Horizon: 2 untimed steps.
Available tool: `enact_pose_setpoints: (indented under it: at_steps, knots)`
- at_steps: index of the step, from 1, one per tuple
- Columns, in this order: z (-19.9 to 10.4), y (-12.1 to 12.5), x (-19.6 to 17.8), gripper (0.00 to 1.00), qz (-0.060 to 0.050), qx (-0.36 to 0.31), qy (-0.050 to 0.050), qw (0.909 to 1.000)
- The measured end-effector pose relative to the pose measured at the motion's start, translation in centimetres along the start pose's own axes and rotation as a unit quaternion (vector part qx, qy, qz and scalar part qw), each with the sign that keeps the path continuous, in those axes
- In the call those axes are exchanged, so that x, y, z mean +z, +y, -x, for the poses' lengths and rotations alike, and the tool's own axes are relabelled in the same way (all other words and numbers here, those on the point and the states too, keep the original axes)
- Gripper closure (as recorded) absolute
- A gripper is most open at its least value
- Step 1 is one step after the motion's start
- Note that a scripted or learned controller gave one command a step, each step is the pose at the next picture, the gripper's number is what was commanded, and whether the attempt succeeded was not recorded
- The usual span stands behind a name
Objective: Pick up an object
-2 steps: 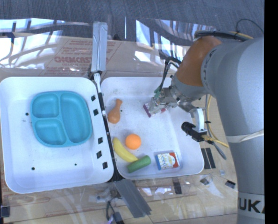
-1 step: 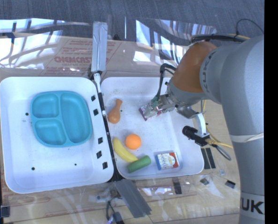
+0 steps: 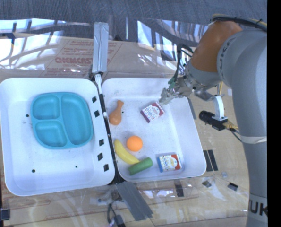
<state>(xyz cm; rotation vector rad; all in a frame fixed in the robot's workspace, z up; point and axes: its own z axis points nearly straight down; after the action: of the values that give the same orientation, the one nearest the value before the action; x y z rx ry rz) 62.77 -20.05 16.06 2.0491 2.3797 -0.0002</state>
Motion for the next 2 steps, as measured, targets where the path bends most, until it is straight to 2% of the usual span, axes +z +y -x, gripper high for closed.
enact_pose_setpoints:
  at_steps: [1, 2]
  knots:
    - [-0.12, 0.07, -0.97, 1.0, -0.001, -0.003, 0.0, 1.0]
    - [-0.12, 0.06, -0.94, 0.0, -0.001, -0.003, 0.0, 1.0]
